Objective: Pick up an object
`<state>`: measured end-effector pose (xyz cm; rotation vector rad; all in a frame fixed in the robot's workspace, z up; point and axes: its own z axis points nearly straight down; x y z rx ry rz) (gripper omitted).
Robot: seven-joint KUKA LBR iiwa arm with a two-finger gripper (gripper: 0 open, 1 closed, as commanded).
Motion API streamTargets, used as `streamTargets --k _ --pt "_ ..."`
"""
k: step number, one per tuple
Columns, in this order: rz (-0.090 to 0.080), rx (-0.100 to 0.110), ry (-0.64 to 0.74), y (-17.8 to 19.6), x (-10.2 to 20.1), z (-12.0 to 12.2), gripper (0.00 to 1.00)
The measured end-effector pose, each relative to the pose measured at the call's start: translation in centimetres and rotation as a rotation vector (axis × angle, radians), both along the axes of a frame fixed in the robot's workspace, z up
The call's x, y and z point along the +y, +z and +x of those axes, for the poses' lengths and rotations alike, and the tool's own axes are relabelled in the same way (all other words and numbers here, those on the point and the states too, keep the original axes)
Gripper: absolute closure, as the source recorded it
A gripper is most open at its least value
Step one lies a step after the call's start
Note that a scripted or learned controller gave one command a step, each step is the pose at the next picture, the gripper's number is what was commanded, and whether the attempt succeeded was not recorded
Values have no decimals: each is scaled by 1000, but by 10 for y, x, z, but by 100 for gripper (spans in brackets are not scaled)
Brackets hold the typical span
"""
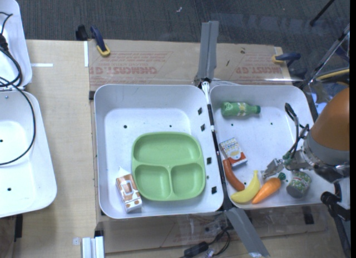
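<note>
I am reaching in from the right over the right-hand bin (261, 93), my grey arm (334, 134) with its orange band hanging above that bin's right wall. My gripper (276, 168) is sitting low in the near right part of the bin, its metal tip pointing left towards the middle of the floor. From this slanted view I am not able to tell whether my grip is wide or closed, and I am seeing nothing clearly caught in it. The nearest object is the carrot (266, 190), lying tilted just below my tip with its green end up close to me; whether I am touching it I cannot tell. The banana (247, 190) is lying right beside the carrot on its left, the two touching or nearly so, near the bin's front edge. A red sausage (232, 174) is lying just left of the banana, and a small printed carton (233, 150) is resting above the sausage's upper end. A mottled green round thing (299, 185) is sitting to the right of the carrot, under my wrist. A green bottle (240, 109) is lying on its side near the back wall, well apart from me, and a dark utensil (291, 115) is leaning by the right wall. In the left-hand bin (111, 140) a green divided plate (168, 165) is lying flat, with a small orange-and-white box (128, 192) just beside its near left corner.
</note>
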<state>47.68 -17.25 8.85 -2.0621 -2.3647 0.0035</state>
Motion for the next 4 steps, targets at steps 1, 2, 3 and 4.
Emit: streamTargets --k 1,2,3,4 --pt "1 5 -3 6 -1 0 100" --pt "1 5 -3 6 -1 0 0" --pt "3 0 455 0 24 1 0" --pt "2 -1 475 0 17 1 0"
